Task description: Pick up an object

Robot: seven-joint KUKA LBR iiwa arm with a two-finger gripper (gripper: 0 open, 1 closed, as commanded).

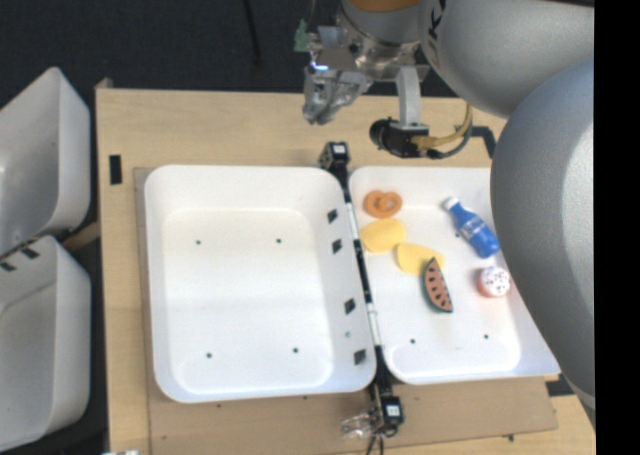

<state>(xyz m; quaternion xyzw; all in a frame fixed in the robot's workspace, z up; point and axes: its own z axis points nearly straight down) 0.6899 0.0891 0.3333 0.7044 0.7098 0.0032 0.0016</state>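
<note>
Hovering beyond both bins, claw (322,103) points down.

Two bins sit side by side on the bench (220,123), the left bin (240,288) at 9 o'clock of the right bin (455,353), their inner rims touching. In the right bin, a round slice (382,204) lies at 12 o'clock of two flat pieces (400,246), with a wedge (437,286) touching them at 4 o'clock. A bottle (472,227) lies at 3 o'clock of the slice, and a small ball (494,282) at 5 o'clock of the bottle; the gripper (325,103) hangs over the bench at 12 o'clock of the bins' seam.
</note>
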